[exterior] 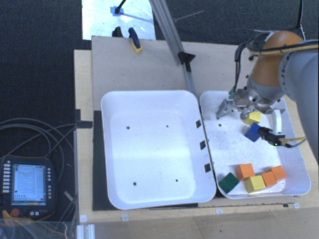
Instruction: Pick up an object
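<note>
Camera view: the gripper (pixel 234 105) is seen over the right bin (pixel 294 183); its grip state cannot be told; a yellow cube (pixel 252 117) lies just beside.

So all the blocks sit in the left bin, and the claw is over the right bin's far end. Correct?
Not quite. The camera view shows the blocks, such as the green block and blue block, in the right bin. The claw is over that bin's far end, as stated.

Glossy white plastic bins (pixel 149 99); matt wood-like bench (pixel 149 63); dark rough carpet (pixel 40 44).
</note>
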Available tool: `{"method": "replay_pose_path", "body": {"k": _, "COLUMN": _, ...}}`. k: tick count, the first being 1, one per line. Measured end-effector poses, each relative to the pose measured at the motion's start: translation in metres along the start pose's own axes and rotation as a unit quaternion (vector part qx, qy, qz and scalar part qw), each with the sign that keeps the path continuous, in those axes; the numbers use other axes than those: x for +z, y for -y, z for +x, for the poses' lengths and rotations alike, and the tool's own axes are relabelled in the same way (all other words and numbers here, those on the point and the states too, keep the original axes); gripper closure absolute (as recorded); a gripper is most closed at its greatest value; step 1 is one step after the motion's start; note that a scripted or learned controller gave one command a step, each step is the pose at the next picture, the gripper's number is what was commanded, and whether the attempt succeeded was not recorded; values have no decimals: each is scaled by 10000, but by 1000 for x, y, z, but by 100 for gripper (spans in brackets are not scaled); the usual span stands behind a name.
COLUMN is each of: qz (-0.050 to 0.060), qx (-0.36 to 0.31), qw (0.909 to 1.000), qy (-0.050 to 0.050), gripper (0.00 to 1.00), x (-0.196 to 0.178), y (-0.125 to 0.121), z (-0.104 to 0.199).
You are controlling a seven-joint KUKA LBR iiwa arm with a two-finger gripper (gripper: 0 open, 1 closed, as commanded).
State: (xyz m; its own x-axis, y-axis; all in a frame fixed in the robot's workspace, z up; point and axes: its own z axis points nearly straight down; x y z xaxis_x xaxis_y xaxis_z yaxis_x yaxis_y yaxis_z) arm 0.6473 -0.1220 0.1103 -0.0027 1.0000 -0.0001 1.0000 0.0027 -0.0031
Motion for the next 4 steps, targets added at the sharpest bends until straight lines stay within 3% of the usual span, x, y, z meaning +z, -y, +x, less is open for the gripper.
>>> {"method": "replay_pose_path", "body": {"k": 1, "qz": -41, "qx": -8, "qw": 10000, "qy": 3, "gripper": 100, "x": -15, "y": -2, "z": 0}}
{"method": "replay_pose_path", "body": {"k": 3, "qz": -55, "qx": -8, "qw": 10000, "qy": 7, "gripper": 100, "x": -113, "y": -1, "z": -9}}
{"method": "replay_pose_path", "body": {"k": 4, "qz": -24, "qx": -32, "qw": 10000, "qy": -9, "gripper": 100, "x": -127, "y": 18, "z": 37}}
